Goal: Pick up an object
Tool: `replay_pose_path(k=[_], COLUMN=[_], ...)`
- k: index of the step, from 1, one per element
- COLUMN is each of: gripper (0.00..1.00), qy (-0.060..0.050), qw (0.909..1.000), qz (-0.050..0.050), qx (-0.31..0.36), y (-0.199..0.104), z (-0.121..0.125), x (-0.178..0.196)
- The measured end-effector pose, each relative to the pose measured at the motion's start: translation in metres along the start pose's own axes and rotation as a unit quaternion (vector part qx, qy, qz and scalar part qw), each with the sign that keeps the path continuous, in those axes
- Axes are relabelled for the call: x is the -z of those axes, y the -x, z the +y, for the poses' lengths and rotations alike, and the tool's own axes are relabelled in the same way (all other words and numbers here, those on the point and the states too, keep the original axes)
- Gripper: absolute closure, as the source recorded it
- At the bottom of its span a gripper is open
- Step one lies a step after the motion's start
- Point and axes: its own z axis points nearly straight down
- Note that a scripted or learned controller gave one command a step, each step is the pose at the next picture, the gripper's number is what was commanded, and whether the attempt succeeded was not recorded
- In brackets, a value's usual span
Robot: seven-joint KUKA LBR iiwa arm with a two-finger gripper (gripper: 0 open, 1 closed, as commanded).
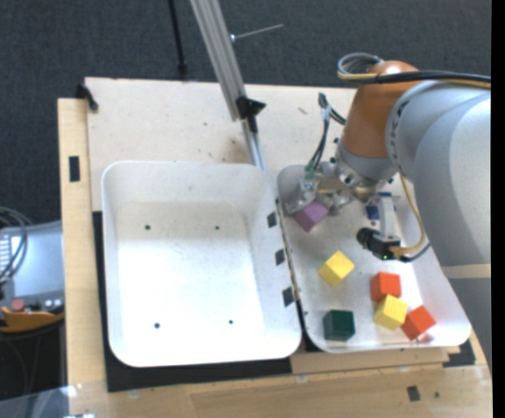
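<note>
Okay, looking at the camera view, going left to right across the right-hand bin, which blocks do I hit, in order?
Purple block at the gripper → upper yellow block → green block → orange block, with the lower yellow block almost level with it → red-orange block.

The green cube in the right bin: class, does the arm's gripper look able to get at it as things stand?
Probably yes. The green cube sits apart from the other blocks near the right bin's front edge, with nothing on top of it. The gripper is at the purple block farther back, so it must move forward first.
</note>
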Motion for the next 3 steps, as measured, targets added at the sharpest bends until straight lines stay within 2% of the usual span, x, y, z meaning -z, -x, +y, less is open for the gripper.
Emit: replay_pose_path(k=[1, 2, 3], gripper=[1.0, 1.0, 1.0], qy=[0.004, 0.006, 0.005], qw=[1.0, 1.0, 1.0], qz=[0.001, 0.0, 0.001], qx=[-0.003, 0.002, 0.004], y=[0.001, 0.011, 0.005], z=[0.002, -0.001, -0.003], x=[0.015, 0.068, 0.116])
